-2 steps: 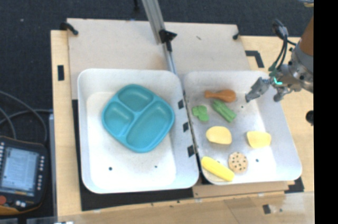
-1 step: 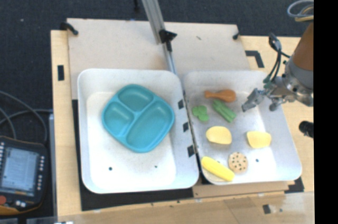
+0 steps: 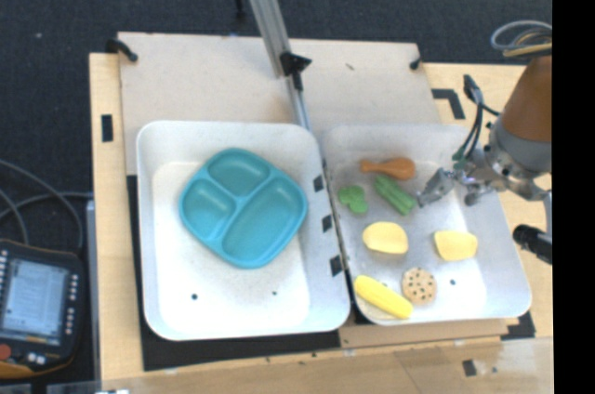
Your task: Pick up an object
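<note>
- The end effector hangs over the right bin, near its upper middle, with the orange-banded arm entering from the right.
- Its two fingers look spread, open and holding nothing, though they are small and dark against the bin, so this is a fair reading rather than a sure one.
- The nearest candidates lie just left of the fingertips: a green bean-like toy and, above it, a brown drumstick.
- Further pieces sit lower in the same bin: a small green piece, two yellow lumps, a chocolate-chip cookie and a yellow corn-like piece at the front rim.
- The left bin carries a teal divided plate.
- All these look like play food: likely light, stiff, smooth plastic that may slip or skid when nudged.
- For the green bean-like toy, I would judge the best hold across its narrow width at mid-length; its slant calls for fingers turned to match.
- The drumstick's thin handle end would offer a narrower bite than its bulb.
</note>
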Tool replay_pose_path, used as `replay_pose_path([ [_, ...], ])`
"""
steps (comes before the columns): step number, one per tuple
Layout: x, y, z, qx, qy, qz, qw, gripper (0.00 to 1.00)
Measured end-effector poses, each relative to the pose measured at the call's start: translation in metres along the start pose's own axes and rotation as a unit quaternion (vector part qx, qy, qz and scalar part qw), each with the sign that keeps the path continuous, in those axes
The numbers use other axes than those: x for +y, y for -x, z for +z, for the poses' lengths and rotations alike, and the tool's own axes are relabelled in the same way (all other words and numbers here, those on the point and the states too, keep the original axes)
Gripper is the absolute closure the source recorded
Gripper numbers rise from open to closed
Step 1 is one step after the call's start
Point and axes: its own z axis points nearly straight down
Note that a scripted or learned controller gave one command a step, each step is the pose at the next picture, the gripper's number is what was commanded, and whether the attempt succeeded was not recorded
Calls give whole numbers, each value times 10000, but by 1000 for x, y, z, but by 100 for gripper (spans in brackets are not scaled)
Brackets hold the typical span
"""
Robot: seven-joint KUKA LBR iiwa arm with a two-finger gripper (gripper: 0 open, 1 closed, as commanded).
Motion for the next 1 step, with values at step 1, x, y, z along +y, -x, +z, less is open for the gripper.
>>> replay_pose_path([
  [1,5,-5,59,4,-3,-5,10000,0],
])
